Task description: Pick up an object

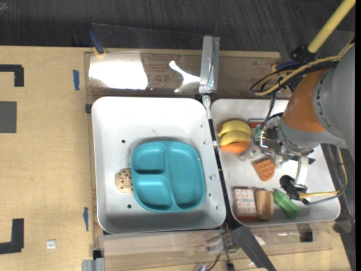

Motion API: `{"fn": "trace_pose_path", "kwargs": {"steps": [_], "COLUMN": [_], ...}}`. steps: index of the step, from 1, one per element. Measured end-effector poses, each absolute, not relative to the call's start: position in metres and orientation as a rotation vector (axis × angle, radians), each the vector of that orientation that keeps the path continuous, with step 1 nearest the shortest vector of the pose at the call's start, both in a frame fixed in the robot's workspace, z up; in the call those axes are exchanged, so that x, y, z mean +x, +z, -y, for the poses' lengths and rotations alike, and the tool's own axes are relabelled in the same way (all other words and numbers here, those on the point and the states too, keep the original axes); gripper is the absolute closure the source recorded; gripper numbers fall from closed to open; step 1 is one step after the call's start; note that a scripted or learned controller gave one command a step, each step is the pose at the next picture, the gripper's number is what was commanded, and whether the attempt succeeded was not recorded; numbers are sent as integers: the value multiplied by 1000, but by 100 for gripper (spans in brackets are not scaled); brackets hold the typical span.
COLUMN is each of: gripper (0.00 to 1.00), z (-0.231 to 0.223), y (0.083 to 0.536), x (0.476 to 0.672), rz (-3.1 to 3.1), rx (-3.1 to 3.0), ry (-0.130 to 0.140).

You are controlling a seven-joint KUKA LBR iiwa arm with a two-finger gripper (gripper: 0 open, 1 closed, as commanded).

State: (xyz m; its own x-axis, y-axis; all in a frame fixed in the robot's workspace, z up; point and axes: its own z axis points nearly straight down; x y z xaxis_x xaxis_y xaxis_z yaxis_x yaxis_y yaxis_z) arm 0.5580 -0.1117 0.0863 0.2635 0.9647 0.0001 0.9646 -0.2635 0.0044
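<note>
In the right bin, my gripper hangs low over the middle, coming in from the right under the orange wrist band. Just below it lies a small orange waffle-like piece, touching or nearly touching the gripper's tip. A yellow banana rests on an orange fruit just left of the gripper. Along the bin's front edge lie a pink-and-white packet, a brown bread roll and a green object.
The left bin holds a teal divided plate with a cookie against its left side. A raised divider separates the bins. Cables and a black fitting trail from the arm over the right bin.
</note>
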Motion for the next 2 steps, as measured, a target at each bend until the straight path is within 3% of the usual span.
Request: {"fn": "trace_pose_path", "kwargs": {"steps": [1,2], "gripper": [0,0], "z": [112,112], "y": [86,82], "x": [624,655], "rz": [-2126,-2132], "rx": [2308,2367], "ry": [3,-68]}}
